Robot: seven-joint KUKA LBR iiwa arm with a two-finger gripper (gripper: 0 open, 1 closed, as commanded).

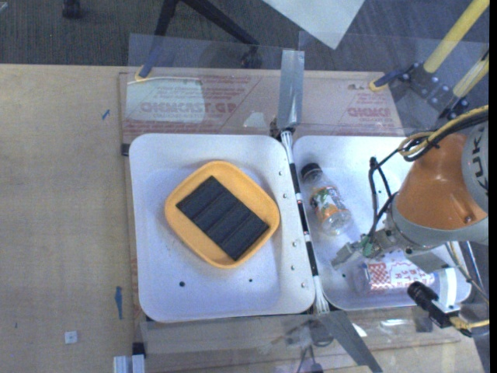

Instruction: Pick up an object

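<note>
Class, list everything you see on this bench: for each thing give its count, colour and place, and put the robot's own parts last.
Bins: two, white, side by side on the bench.
Tray: one, yellow with a black ridged insert, middle of the left bin.
Bottle: one, clear plastic with a black cap and an orange-green label, lying in the right bin near the divider.
Packet: one, white with a red pattern, near edge of the right bin, beside the claw.
Office chair base: one, black, on the floor beyond the bench.
Arm: one, grey with an orange band, over the right bin.
Claw: one, low over the right bin, between bottle and packet.
</note>
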